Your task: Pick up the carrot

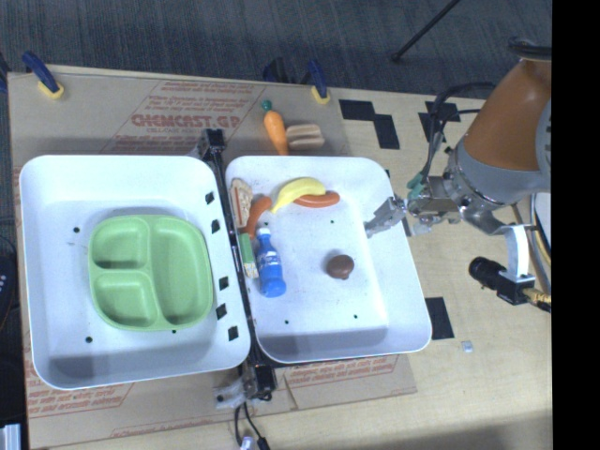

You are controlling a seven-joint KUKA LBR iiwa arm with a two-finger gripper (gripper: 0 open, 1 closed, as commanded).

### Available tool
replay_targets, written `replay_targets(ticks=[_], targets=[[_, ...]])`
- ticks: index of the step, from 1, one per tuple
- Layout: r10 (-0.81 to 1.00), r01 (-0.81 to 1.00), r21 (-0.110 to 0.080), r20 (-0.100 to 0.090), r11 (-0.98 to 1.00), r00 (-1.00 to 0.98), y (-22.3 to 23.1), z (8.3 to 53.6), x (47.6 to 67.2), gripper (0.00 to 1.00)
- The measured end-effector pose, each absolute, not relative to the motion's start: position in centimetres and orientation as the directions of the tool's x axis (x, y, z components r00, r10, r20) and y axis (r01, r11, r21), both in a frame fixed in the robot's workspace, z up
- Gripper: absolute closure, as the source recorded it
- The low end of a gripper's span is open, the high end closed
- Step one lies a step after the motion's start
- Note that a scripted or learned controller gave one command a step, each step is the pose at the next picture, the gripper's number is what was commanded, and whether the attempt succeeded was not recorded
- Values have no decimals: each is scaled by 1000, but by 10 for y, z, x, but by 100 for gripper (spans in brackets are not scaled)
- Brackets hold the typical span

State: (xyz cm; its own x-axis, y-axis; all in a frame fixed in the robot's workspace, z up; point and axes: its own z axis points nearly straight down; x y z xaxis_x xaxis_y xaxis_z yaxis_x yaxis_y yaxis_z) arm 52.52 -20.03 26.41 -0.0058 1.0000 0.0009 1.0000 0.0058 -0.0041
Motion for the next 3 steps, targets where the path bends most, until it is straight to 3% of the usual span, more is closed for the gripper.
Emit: replay_targets(ticks=[1,2,3], targets=[[968,968,-4,0,-251,251,-185,169,599,0],[938,938,-8,0,-347,347,-129,91,656,0],[926,926,-2,0,-377,377,-96,204,657,0]])
